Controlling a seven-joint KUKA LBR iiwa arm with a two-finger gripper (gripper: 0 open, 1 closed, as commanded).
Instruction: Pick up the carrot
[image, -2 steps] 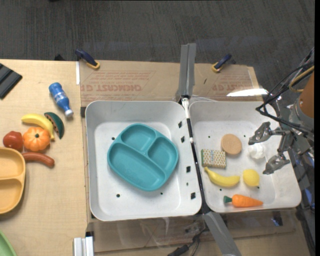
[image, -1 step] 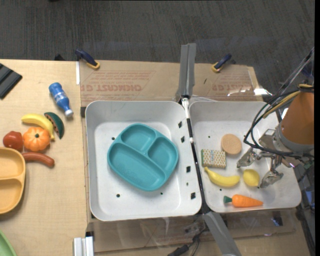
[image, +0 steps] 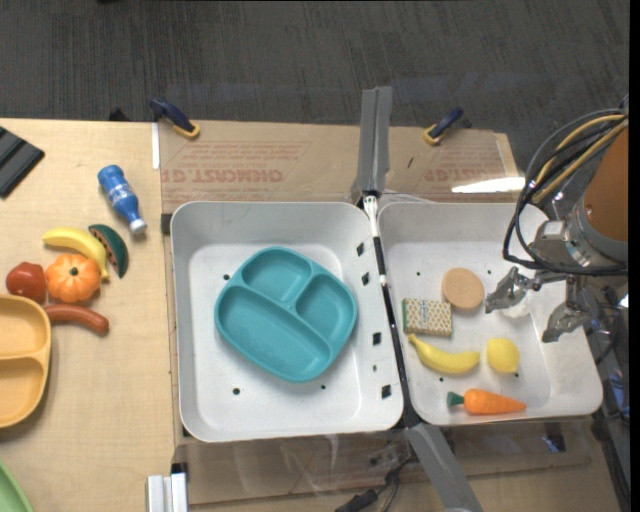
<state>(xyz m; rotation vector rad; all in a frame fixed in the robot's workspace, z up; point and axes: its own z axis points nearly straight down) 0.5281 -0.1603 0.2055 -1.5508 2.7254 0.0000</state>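
Observation:
An orange carrot with a green top lies near the front edge of the right bin. My gripper hangs open over the right part of that bin, above and to the right of the carrot, with nothing between its fingers. It is well apart from the carrot.
A yellow lemon, a banana, a tan round cookie and a speckled sponge block share the right bin. A teal divided plate fills the left bin. Toy food and a blue bottle lie on the bench at left.

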